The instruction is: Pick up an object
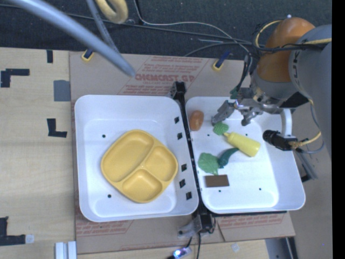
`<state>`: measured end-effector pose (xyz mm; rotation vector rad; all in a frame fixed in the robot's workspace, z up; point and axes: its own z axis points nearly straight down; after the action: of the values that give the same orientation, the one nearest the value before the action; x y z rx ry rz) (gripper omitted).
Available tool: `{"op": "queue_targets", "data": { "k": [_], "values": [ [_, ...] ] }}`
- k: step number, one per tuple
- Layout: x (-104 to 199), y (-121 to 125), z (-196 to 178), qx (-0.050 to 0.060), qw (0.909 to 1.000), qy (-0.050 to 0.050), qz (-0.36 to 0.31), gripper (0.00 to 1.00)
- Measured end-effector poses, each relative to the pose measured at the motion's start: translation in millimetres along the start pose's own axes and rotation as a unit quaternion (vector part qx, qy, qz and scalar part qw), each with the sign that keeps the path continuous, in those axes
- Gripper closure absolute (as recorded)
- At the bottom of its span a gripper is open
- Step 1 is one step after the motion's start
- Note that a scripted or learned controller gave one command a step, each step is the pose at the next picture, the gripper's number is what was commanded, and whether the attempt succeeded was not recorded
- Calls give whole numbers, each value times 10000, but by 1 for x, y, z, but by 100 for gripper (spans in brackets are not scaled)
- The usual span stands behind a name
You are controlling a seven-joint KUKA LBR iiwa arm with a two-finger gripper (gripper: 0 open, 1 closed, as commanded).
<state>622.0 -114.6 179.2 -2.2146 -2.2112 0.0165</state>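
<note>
The right bin (pixel 280 193) holds several small objects: an orange egg-shaped piece (pixel 196 120) by its left wall, a small green piece (pixel 220 128), a yellow bottle-shaped piece (pixel 243 143), a green leafy piece (pixel 212 161) and a brown flat block (pixel 217 181). My gripper (pixel 235 114) hangs over the bin's far part, just above the small green piece and the yellow piece. Its two fingers are spread apart and nothing sits between them.
The left bin (pixel 91 112) carries a yellow divided plate (pixel 139 165). A black divider with clips (pixel 186 150) runs between the bins. Cables and a grey pole (pixel 64 20) cross the dark area behind the bench.
</note>
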Motion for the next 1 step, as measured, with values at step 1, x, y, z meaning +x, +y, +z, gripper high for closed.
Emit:
{"op": "queue_targets", "data": {
  "k": [1],
  "values": [
    [0,3,-8,-70,10000,-7,-15,0]
  ]
}}
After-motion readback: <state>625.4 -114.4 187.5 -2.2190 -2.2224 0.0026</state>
